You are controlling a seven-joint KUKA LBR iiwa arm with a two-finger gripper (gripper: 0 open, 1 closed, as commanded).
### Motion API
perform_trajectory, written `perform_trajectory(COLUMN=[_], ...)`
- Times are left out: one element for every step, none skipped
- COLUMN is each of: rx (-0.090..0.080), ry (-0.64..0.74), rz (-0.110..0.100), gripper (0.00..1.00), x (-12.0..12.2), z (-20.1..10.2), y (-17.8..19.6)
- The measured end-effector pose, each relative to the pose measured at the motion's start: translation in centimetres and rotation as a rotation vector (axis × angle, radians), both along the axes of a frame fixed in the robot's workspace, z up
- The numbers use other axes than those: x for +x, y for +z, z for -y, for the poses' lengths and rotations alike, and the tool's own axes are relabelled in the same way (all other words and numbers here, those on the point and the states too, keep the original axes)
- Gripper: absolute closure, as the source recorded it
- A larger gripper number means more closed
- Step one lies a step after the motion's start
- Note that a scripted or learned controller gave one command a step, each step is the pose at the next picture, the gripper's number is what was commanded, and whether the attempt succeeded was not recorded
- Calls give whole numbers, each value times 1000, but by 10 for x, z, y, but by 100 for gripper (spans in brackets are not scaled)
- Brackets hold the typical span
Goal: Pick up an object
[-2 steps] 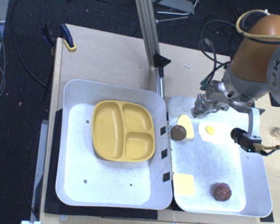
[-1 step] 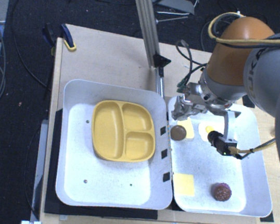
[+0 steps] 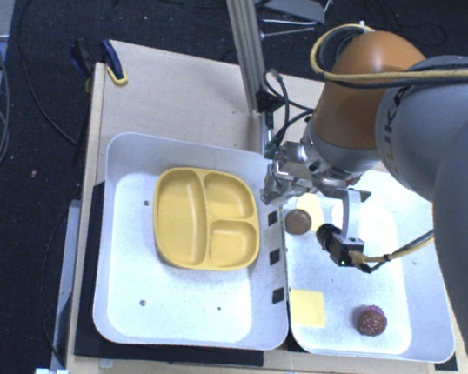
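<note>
My gripper (image 3: 303,216) hangs over the near-left part of the right bin (image 3: 423,326), open. A small brown round object (image 3: 298,223) lies on the bin floor between the spread fingers, not gripped. Closer to the front lie a flat yellow square (image 3: 306,307) and a dark red ball (image 3: 370,320), both apart from the gripper. The arm's orange band (image 3: 371,71) and grey body cover the back of the right bin.
A yellow divided plate (image 3: 207,219) lies in the left bin (image 3: 113,286). The ridge between the two bins (image 3: 278,272) runs just left of the gripper. A metal pole (image 3: 245,34) slants up behind the bins.
</note>
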State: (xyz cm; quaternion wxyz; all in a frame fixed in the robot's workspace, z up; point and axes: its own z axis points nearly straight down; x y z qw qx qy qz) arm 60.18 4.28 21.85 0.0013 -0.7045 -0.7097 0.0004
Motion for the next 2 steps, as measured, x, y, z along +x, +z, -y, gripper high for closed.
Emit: perform_trajectory(rx=[1,-1], ry=[1,-5], rz=[2,2], gripper=[100,0], x=[-12,-12], z=[-49,-45], y=[12,11])
